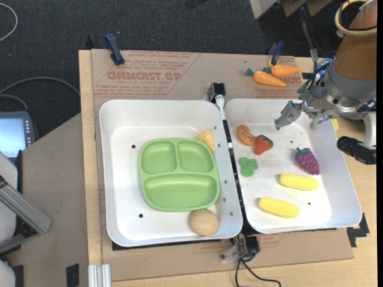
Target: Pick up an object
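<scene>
My gripper [299,119] hangs over the back of the right bin [341,205], its two fingers spread open with nothing between them. Below it in that bin lie an orange pretzel [244,134], a red strawberry [262,144], a green broccoli [248,165], purple grapes [307,160] and two yellow corn cobs [298,182] [278,207]. The grapes lie just in front of the gripper, the strawberry to its front left.
The left bin [114,160] holds a green divided plate [178,173], a yellow cheese wedge [206,139] and a tan round bun [204,222]. Two toy carrots [272,76] lie on the board behind the right bin. A black clamp [216,92] sits on the rim between the bins.
</scene>
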Robot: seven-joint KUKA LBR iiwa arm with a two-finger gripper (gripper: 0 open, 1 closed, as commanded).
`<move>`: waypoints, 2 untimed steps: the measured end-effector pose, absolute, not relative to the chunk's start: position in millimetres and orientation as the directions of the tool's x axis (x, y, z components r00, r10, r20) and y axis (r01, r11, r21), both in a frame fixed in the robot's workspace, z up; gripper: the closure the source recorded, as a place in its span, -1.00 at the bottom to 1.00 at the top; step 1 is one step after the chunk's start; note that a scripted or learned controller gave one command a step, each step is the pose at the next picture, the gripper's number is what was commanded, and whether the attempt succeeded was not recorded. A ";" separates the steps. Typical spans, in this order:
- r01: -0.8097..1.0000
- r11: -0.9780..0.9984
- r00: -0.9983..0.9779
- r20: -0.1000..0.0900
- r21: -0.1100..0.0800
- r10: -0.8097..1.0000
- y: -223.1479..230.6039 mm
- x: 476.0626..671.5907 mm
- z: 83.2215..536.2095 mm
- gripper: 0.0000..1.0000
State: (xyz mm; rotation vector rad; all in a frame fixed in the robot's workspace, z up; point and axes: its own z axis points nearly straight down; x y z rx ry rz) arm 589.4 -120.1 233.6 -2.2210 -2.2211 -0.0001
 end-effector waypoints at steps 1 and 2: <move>1.000 -0.001 0.001 0.001 -0.006 1.000 -120.7 594.1 76.6 -1.00; 1.000 0.004 -0.004 -0.001 0.005 1.000 -92.4 644.7 85.1 -1.00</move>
